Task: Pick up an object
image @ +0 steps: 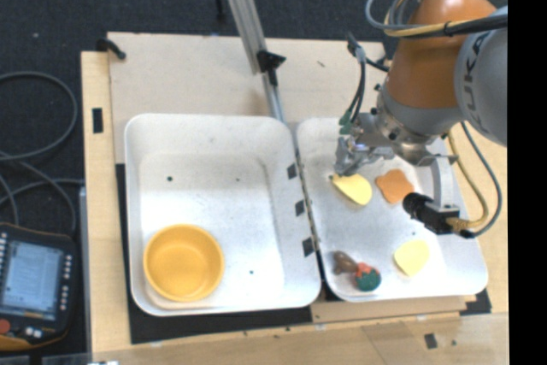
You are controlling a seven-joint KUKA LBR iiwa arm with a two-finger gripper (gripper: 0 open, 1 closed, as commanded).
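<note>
Yellow chip lies flat in the right bin, just under the gripper; whether that tool is clenched or released I cannot tell. It looks thin, light and stiff, likely slippery, so pinching across its narrow edges seems best. An orange piece sits close beside it.

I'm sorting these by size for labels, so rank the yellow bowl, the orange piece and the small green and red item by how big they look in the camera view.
Largest to smallest:
1. yellow bowl, left bin
2. orange piece, right bin, partly under the arm, so its full extent is unsure
3. green and red item, near the right bin's front edge
</note>
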